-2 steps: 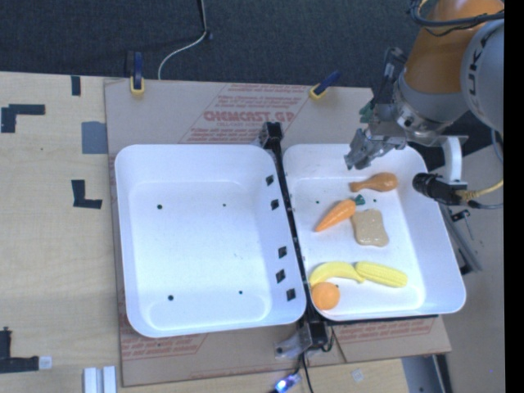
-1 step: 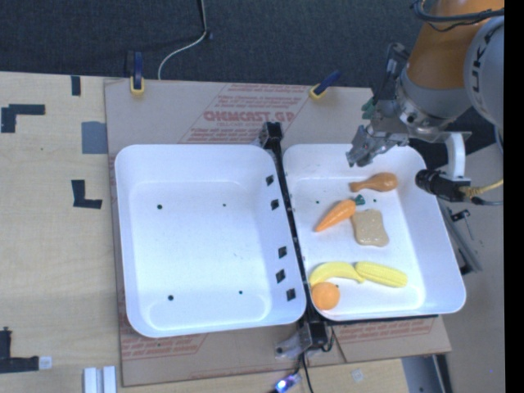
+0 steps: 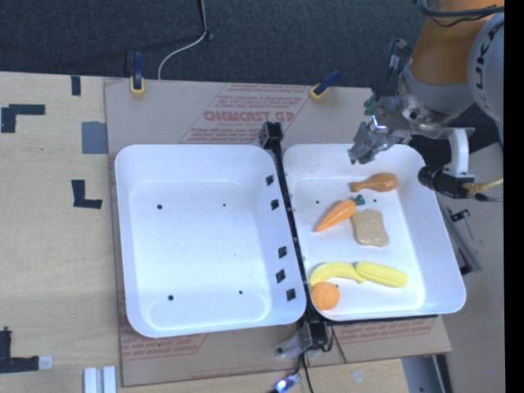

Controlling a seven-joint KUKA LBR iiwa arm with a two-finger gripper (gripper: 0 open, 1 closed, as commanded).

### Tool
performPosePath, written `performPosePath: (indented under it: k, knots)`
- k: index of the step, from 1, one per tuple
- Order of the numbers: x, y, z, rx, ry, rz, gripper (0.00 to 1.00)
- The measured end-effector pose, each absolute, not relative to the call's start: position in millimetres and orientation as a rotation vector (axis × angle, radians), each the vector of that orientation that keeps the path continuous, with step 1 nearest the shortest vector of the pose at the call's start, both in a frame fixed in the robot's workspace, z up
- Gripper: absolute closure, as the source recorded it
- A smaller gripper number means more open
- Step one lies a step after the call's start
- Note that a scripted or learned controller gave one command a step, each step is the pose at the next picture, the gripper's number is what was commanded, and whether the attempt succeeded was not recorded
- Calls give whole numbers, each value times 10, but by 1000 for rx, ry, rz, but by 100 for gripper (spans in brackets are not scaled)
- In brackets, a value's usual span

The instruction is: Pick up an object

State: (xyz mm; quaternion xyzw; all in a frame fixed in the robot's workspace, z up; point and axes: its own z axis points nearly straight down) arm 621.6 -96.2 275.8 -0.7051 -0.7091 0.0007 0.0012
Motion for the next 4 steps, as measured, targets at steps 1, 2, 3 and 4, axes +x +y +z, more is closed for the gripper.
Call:
performPosePath:
  k: [1, 2, 3, 4]
  knots:
    - [6217, -957, 2852, -2212, -2227, 3, 100]
    - [6217, -953, 2945, -2210, -2227, 4, 100]
    - [6220, -949, 3040, -2209, -2227, 4, 100]
    - [6222, -946, 3135, -2208, -2228, 4, 100]
